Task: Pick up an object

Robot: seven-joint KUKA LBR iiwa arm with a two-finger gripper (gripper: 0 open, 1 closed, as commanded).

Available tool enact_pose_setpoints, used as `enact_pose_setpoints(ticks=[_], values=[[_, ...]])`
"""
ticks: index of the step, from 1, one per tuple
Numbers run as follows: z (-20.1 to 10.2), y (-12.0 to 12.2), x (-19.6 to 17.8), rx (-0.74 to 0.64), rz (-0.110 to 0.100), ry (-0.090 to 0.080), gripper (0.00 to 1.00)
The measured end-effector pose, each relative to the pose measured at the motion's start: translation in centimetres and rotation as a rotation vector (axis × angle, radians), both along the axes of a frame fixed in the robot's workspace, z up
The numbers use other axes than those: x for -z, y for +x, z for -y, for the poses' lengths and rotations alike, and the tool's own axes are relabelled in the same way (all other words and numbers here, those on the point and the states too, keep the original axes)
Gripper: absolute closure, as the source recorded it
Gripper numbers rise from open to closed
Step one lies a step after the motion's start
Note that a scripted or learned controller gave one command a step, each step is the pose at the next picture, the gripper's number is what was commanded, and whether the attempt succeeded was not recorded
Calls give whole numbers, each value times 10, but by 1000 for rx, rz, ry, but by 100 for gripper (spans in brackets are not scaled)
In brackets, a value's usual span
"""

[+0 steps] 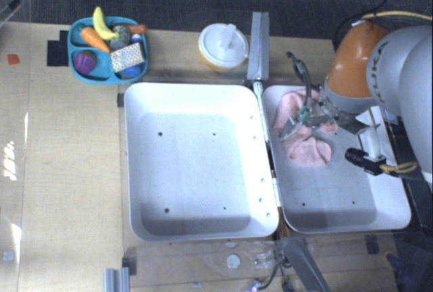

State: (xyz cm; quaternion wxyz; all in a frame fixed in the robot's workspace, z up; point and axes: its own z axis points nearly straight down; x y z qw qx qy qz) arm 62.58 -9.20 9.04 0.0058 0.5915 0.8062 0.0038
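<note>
The gripper [302,118] sits down in the soft, crumpled pink cloth [306,143] bunched beneath and around it in the smooth right bin [352,213]; its grip cannot be told.

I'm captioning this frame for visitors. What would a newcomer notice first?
The big grey arm with an orange band reaching in from the right, its gripper low over a crumpled pink cloth in the right white bin. Then the blue tray of colourful toy food at the bench's far left.

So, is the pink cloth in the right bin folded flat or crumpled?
Crumpled. The pink cloth lies bunched in uneven folds in the right bin, under the gripper.
</note>
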Motion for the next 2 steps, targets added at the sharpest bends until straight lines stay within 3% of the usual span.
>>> enact_pose_setpoints(ticks=[1,2], values=[[-1,4,-14,-2,12,-1,100],[-28,45,-98,-113,-2,-1,100]])
